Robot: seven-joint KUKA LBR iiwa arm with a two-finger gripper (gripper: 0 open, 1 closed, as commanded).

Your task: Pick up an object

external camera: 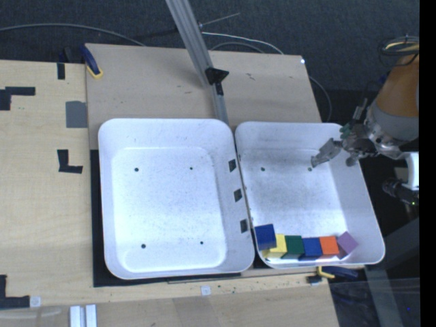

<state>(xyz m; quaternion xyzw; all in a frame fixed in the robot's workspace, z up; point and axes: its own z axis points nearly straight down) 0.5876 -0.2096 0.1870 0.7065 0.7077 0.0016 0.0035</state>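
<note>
Several coloured blocks lie in a row along the near wall of the right bin [354, 203]: a blue block [265, 235], a yellow one [276, 250], a green one [294, 244], another blue one [312, 247], an orange one [329, 245] and a purple one [347, 241]. My gripper [325, 154] hangs over the far right part of that bin, well away from the blocks. It points left, and nothing shows between its fingers.
The left bin [109, 182] sits beside the right one, with black clips on the wall between them. A metal pole [191, 29] rises from the bench behind the bins. Cables lie on the dark floor at the back.
</note>
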